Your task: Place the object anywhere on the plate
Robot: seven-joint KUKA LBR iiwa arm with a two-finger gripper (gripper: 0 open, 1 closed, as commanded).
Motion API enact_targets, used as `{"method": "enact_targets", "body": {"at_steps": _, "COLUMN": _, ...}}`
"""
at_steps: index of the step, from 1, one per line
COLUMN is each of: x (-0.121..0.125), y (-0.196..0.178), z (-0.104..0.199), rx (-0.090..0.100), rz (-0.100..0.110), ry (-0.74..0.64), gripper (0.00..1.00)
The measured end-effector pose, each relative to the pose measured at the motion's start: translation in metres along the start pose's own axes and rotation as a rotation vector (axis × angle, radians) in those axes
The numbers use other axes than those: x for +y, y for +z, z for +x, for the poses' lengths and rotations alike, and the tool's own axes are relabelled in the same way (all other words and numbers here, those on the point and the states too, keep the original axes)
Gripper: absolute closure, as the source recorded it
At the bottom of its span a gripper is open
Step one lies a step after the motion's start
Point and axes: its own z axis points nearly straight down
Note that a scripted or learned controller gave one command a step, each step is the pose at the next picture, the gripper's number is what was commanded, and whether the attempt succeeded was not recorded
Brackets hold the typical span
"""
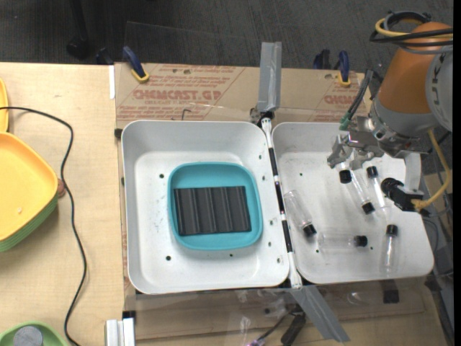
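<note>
Arm: the grey arm with its orange band reaches in from the right, over the upper part of the right bin.

Gripper: the gripper hangs low over the right bin, near its far wall. Whether anything is between its jaws, or how wide they stand, cannot be told from this slant (the wrist hardware hides the tips).

Task objects: several clear tubes with black caps lie loose on the right bin floor. One tube lies just below the gripper, another just beside it, one toward the bin's left side, one near the front and one at the front right.

Plate: the teal plate with a dark ribbed centre sits in the middle of the left bin, well apart from every tube.

Step in hand: judged to be the pick; no tube is on the plate yet.

Risk, grasp: the tubes are round, clear and slick, so a tube may roll or squirt out as the jaws shut.

Risk, crowding: two tubes lie close together under the gripper, so one may be nudged aside or both caught badly.

Risk, transfer: the route to the plate crosses the divider between the bins; a loose hold could drop the tube there.
</note>
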Motion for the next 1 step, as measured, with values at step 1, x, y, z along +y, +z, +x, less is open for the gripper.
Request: {"method": "enact_targets", "body": {"at_steps": 1, "x": 0.0001, "y": -0.0002, "z": 0.0, "rx": 0.0, "rz": 0.0, "ry": 0.0, "gripper": 0.0}}
